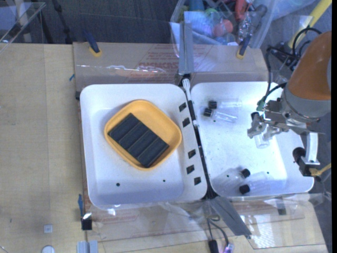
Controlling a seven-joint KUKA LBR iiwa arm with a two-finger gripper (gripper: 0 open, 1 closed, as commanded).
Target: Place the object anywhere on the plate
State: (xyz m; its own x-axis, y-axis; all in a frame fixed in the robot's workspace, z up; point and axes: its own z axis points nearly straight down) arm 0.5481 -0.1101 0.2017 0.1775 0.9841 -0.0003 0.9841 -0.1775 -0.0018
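Observation:
A yellow square plate (169, 129) lies in the left bin (95, 104), turned at an angle. A dark grey ribbed slab (138, 138) rests flat on the plate. In the right bin (274, 88) lie small clear vials with black caps: two near the back left (218, 111) and two near the front (243, 181). My gripper (260, 133) hangs over the right half of the right bin, between the two groups of vials and apart from both. Something pale and blurred sits at its tip.
A divider with black clips (188, 136) separates the bins. A clear tub of colourful items (226, 9) stands behind the right bin. The arm's grey body and orange band (313, 78) cover the right bin's far right side.

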